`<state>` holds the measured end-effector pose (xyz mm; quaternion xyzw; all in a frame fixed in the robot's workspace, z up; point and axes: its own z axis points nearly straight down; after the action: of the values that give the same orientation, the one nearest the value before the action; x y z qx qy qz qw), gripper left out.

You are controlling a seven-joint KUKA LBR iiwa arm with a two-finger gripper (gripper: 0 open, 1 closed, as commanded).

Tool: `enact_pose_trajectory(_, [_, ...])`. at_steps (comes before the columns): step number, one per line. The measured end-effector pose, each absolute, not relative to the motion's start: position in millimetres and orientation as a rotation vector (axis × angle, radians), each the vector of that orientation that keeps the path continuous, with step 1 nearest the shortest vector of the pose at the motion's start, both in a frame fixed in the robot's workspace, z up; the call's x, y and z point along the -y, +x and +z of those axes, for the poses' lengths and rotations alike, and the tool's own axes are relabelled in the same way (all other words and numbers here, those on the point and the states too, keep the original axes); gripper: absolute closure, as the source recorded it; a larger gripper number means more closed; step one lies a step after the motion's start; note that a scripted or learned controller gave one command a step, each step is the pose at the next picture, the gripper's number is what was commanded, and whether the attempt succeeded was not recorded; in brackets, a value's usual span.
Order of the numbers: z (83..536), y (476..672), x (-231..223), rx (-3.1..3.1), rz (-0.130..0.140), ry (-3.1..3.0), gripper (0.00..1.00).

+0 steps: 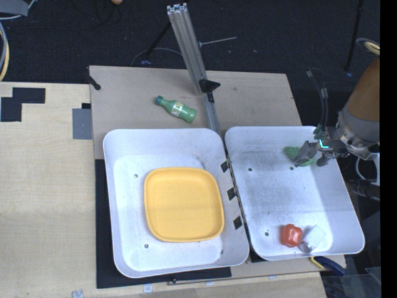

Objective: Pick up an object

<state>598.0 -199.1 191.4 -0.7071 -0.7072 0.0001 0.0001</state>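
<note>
Right bin [273, 241]: green object [291, 151] near its far wall; red object [290, 234] at its near wall. Gripper [308, 157] touches the green object, grip state indeterminable. Best practice: centre over green object before closing.

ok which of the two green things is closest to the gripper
The small green object in the right bin, right beside the gripper. The other, a green bottle, lies on the bench behind the left bin.

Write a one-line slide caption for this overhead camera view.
The gripper reaches a green object in the right bin; a yellow plate fills the left bin.
</note>
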Motion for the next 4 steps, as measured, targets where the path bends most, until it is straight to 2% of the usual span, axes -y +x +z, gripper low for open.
enact_pose_trajectory(1, [191.4,598.0,199.1,2.221,0.000,-2.221,0.00])
enact_pose_trajectory(2, [130.2,594.2,204.3,2.218,0.005,-2.217,0.00])
enact_pose_trajectory(3, [89.7,593.8,203.4,2.221,0.002,-2.219,0.00])
enact_pose_trajectory(4, [102.0,594.4,204.2,2.222,-0.001,-2.222,1.00])
